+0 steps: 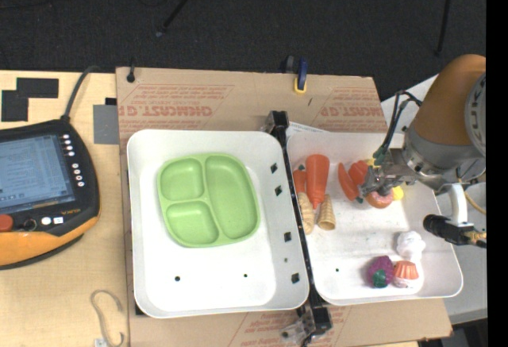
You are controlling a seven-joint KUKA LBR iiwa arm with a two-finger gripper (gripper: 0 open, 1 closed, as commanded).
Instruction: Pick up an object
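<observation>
The right white bin (357,242) holds several toy foods. An orange carrot (317,175) and a tan cone (326,213) lie near its left wall. Beside them, at mid bin, is a red piece (348,182). My gripper (379,186) is low in the bin's upper right, directly over a pink and yellow toy (384,198) and touching or nearly touching it. The gripper's body hides most of that toy. A white lump (409,242), a purple toy (380,270) and an orange ridged toy (406,272) sit at the front right.
The left white bin (159,278) holds a green divided plate (209,200). A black divider (292,210) runs between the bins. A teach pendant (40,186) lies on the bench at far left. The grey and orange arm (448,119) comes in over the right bin's far corner.
</observation>
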